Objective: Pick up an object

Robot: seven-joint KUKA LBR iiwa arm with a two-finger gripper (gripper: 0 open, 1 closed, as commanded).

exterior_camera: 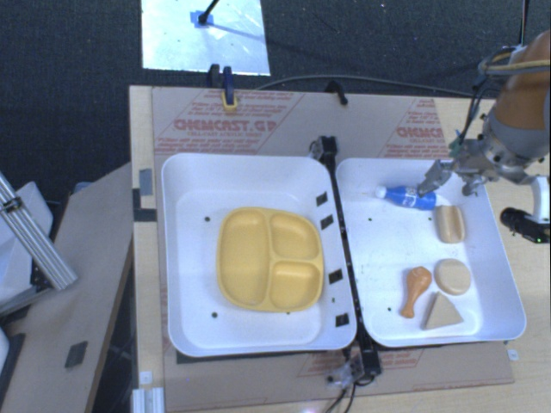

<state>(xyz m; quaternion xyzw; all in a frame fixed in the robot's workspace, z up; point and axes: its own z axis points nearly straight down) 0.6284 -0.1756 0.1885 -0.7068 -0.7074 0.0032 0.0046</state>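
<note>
The object nearest the gripper is a small blue bottle [406,198] with a white cap, lying on its side in the upper part of the right bin [504,265]. Its long axis runs nearly left to right across the view, tilted slightly, with the white cap pointing left toward the divider between the bins and the blue body reaching right, toward the gripper. Any print on the bottle is too small to read.

The gripper [449,179] hangs over the bin's upper right part, its two fingers spread apart: one slanted fingertip [428,181] comes down at the bottle's right end, touching or just above it, and the other sits further right. Nothing is seen clasped between them. Above them rises the grey arm [516,140] with its orange band [525,89], entering from the right.

Below the bottle lie four more pieces in the right bin: a tan bread-like roll [449,224] standing lengthwise up and down, a round pale biscuit shape [453,276] beneath it, an orange drumstick [415,289] to the left with its thin end pointing down, and a beige wedge [443,313] near the lower rim.

The left bin [185,256] holds a yellow divided plate [269,258] with three compartments, lying flat near its middle.

Both bins rest on a clear sheet [258,119] printed in red; "CHEMCAST GP" can be read at upper left, and similar slanted print shows at upper right.
</note>
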